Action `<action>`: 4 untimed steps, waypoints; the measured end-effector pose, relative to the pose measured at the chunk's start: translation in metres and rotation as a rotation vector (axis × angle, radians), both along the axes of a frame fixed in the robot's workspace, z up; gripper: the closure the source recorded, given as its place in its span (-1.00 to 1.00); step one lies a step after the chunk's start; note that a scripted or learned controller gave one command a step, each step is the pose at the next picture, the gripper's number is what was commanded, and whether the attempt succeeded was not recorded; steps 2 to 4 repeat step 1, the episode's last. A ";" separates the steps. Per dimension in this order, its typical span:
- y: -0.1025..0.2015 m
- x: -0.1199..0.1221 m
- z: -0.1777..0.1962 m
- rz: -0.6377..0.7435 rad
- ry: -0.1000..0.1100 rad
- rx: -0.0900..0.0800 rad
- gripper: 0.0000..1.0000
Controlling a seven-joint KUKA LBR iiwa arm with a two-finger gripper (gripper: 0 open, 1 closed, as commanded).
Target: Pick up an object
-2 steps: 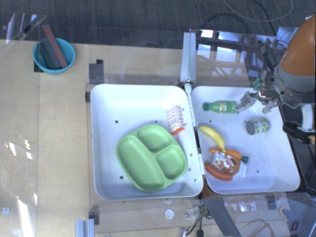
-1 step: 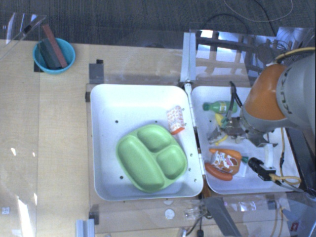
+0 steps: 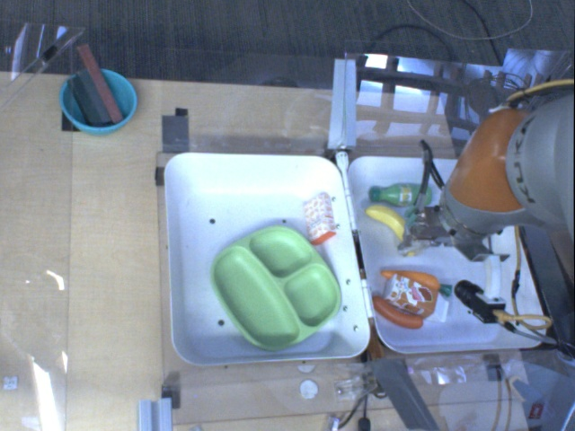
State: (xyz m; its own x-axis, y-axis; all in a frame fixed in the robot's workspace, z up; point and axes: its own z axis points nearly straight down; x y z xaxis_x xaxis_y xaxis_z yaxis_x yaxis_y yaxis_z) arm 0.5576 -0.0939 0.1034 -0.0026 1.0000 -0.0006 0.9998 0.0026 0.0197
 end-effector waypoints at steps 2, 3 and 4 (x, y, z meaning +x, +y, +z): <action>0.043 0.059 0.083 0.049 0.012 0.000 1.00; 0.043 0.059 0.083 0.049 0.012 0.000 1.00; 0.043 0.059 0.083 0.049 0.012 0.000 1.00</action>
